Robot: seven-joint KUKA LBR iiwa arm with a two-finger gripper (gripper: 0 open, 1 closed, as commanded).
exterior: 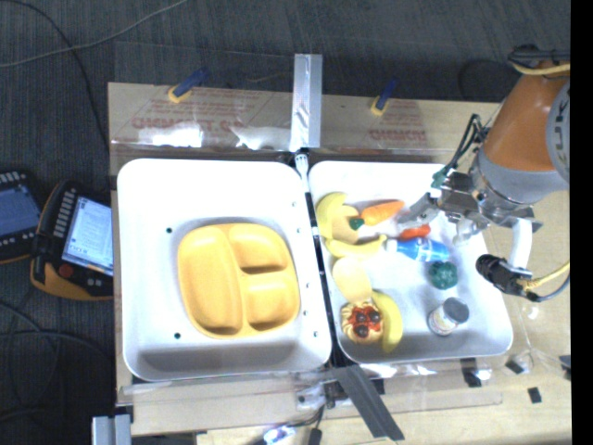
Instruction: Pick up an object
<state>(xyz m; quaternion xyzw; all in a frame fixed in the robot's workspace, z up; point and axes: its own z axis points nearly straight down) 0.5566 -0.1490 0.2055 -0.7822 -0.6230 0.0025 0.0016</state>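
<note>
Two shallow white bins sit side by side on a table [213, 109], seen from above at a slant. A grey arm with an orange band [519, 137] reaches in from the right, and its pincer [451, 213] hangs over the upper right part of the right bin [482, 341]. Whether the pincer is released or clenched cannot be told from this angle, and nothing can be seen between its tips.

Just left of the pincer and slightly below it lies a blue and white bottle with a red cap [419, 240]. Directly below the pincer sits a small dark green object [444, 273], and further below that a round metal can [447, 316]. To the pincer's left, an orange carrot [381, 212] lies near a yellow banana [334, 222]. Lower left of the pincer sits a pale yellow piece [351, 276] and, under it, a cluster of red berries beside another banana [371, 320].

Far to the pincer's left, the left bin [148, 193] holds a yellow divided tray [239, 277]. Beyond that bin, off the table, lies a handheld controller with a lit screen [79, 239].
</note>
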